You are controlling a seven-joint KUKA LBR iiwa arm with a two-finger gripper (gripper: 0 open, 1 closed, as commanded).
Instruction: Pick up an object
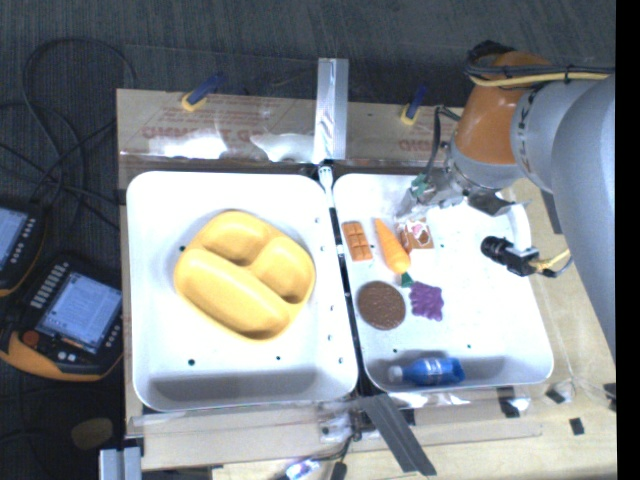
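My gripper (pixel 424 192) hangs over the back of the right bin (pixel 500 338), under the grey wrist with the orange band. Just in front of it lies a small red and white item (pixel 416 235). To the left of that lie an orange carrot (pixel 392 245) and an orange waffle-like block (pixel 356 240). Nearer the front are a brown round disc (pixel 381 305), a purple grape bunch (pixel 427 300) and a blue bottle (pixel 430 371) lying on its side. I see nothing held in the gripper.
A big yellow lumpy object (pixel 245 273) fills the middle of the left bin (pixel 150 348). A black fitting on a cable (pixel 506 253) sits over the right bin's right side. A metal divider post (pixel 331 108) stands at the back between the bins.
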